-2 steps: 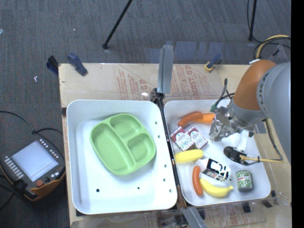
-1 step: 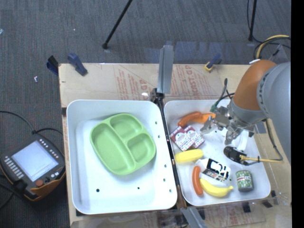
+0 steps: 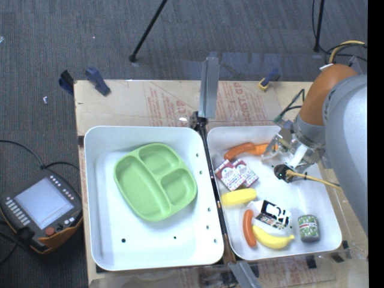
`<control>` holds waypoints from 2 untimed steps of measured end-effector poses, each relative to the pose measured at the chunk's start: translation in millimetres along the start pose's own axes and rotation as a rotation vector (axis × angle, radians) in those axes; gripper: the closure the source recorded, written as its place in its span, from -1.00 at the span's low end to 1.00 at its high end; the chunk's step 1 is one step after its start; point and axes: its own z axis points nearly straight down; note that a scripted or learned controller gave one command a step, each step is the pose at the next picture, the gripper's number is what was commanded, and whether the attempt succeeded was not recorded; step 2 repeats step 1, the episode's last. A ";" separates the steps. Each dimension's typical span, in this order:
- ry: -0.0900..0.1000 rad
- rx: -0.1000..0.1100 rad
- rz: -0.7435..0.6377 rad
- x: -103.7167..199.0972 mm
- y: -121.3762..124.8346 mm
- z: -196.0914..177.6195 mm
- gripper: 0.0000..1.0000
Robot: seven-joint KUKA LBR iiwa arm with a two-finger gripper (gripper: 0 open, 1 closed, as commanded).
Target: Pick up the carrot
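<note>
The carrot (image 3: 242, 150) is a long orange piece lying near the back left of the right bin (image 3: 327, 206), its thin end pointing right. My gripper (image 3: 277, 152) hangs low over the bin's back half, just right of that thin end and very close to it. I cannot make out whether it touches the carrot. The grey arm with its orange band (image 3: 324, 95) comes in from the right above it.
The right bin also holds a red-and-white carton (image 3: 236, 174), a yellow piece (image 3: 238, 197), a red sausage (image 3: 248, 228), a banana (image 3: 273, 239), a black-and-white box (image 3: 275, 215) and a green can (image 3: 309, 227). A green divided plate (image 3: 156, 182) lies in the left bin (image 3: 99, 233).
</note>
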 end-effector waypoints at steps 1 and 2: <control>-0.010 0.004 0.088 16.7 -9.4 2.6 -1.00; -0.010 0.004 0.088 16.7 -9.4 2.6 -1.00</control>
